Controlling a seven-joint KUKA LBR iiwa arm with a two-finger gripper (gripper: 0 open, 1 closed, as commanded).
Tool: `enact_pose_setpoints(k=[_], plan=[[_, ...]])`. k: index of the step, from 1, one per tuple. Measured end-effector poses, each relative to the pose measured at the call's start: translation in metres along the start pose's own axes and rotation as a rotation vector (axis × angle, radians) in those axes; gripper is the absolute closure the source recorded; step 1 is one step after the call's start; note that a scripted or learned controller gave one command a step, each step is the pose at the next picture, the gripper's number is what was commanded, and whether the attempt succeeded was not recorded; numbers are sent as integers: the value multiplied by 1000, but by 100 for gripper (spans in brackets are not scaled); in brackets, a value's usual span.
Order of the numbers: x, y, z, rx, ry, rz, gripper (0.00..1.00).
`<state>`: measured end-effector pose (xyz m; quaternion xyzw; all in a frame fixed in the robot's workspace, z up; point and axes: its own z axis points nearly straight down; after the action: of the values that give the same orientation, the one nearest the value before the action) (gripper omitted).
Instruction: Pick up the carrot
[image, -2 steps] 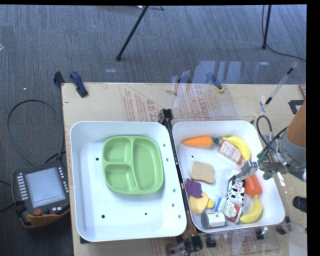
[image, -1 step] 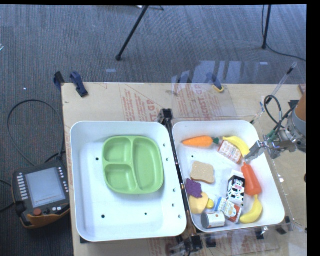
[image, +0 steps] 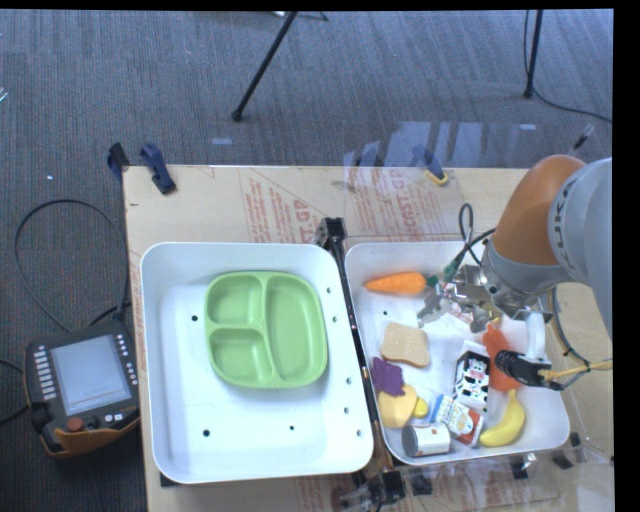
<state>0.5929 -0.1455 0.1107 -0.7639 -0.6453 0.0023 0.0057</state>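
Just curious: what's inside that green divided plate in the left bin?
The green plate shows three bare green compartments with no food in them. It covers part of the left bin, so whatever lies beneath it is hidden. The carrot lies in the other bin.

Left bin (image: 160, 300): green divided plate (image: 266, 329), three compartments, sits toward the bin's upper middle. Right bin (image: 400, 258): slice of bread (image: 405, 345) near center-left, purple toy (image: 387, 377) just below it touching a yellow piece (image: 397, 407). Small can (image: 427, 439) on its side at the front wall. Cow-print carton (image: 472, 378) beside a banana (image: 504, 422) at front right. Handheld control pendant (image: 84, 381) on the floor left of the bench, cable looping up. Two blue clamps (image: 155, 166) at the bench's back-left corner.
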Motion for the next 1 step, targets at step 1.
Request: enact_pose_setpoints(k=[1], plan=[[43, 44, 24, -6, -1, 187, 0]])
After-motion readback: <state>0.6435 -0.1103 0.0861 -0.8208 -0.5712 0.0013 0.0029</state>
